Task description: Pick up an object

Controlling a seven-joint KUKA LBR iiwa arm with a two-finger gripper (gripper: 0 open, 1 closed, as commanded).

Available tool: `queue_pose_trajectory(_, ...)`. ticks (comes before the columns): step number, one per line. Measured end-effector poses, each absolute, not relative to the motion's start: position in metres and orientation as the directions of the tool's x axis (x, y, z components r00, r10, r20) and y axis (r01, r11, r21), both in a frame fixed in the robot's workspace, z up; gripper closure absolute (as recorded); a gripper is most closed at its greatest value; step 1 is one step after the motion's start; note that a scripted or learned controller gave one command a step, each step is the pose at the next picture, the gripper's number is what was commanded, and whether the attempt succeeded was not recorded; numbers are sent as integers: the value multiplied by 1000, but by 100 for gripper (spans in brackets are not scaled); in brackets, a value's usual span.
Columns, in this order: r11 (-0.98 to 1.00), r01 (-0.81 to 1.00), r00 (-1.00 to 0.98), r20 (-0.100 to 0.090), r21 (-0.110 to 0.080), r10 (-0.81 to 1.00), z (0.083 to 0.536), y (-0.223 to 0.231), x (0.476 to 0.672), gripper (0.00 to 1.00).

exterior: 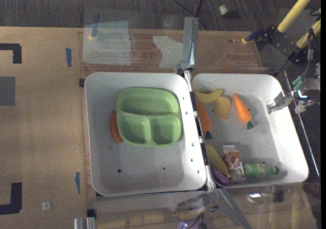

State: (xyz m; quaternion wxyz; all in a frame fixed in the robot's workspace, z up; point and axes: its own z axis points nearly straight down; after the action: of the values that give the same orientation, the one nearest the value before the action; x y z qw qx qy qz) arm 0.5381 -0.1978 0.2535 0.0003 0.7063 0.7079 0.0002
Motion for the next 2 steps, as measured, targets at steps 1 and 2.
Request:
queue_pose_trajectory(1, 87, 996, -87, -1, 2, 996, 204, -136, 604, 0)
queue_pose_trajectory(2, 124, 992, -124, -2, 3, 992, 180, -144, 649, 0)
